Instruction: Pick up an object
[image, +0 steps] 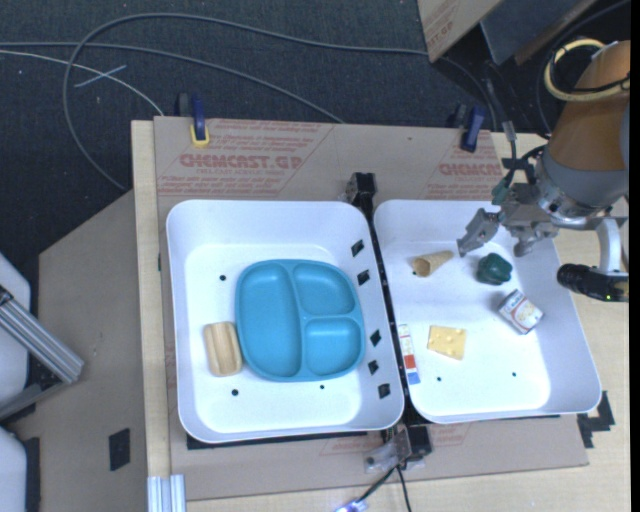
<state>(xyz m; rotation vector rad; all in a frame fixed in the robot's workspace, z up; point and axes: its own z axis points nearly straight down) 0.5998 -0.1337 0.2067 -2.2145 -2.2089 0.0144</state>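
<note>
White right bin (560, 395): spread-open, empty gripper (505, 232) hovers just above the green object (494, 267) (wedge (432, 264) off to one side). Fingers could straddle badly and nudge it away.

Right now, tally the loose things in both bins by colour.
Blue: 1, the divided plate
Tan: 2, the bread piece and the cone
Yellow: 1, the cheese slice
Green: 1, the round lump
White and red: 1, the small can
Total: 6
</note>
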